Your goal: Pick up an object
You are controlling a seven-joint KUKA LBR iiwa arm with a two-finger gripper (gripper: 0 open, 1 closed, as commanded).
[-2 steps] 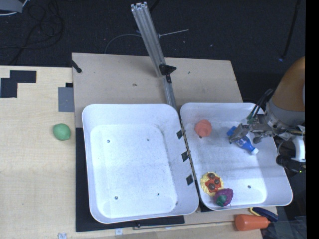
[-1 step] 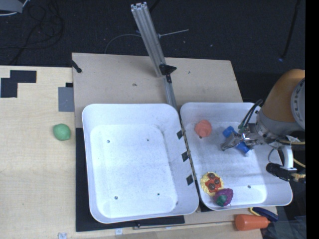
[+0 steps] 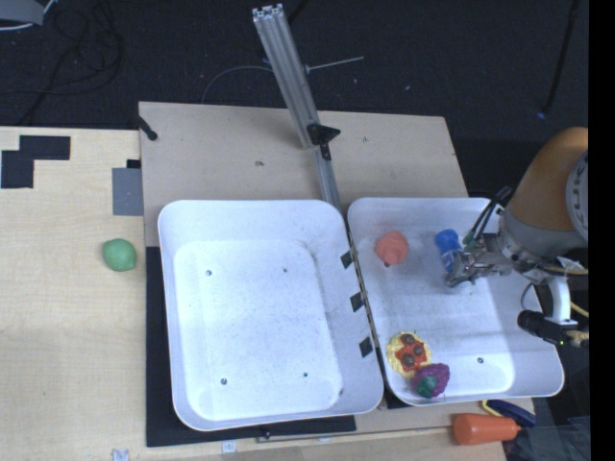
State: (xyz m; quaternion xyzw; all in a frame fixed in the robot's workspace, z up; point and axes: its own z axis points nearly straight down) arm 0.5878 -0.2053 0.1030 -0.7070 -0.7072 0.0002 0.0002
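Note:
In the right bin (image 3: 500, 353) lie a pink-orange ball (image 3: 391, 248), a small blue object (image 3: 447, 241), a yellow toy with red and dark spots (image 3: 407, 351) and a purple and green toy (image 3: 431, 380). My gripper (image 3: 463, 269) hangs low over the bin's upper right part, just below and right of the blue object. Its dark fingers blur together against the white floor, and nothing shows between them. The grey arm with its orange band (image 3: 553, 176) reaches in from the right.
The left bin (image 3: 173, 221) sits beside the right one, with black clips along the shared rim. A green ball (image 3: 120, 254) rests on the bench at left. An orange object (image 3: 483, 428) lies below the right bin. A metal rail (image 3: 293, 80) slants behind.

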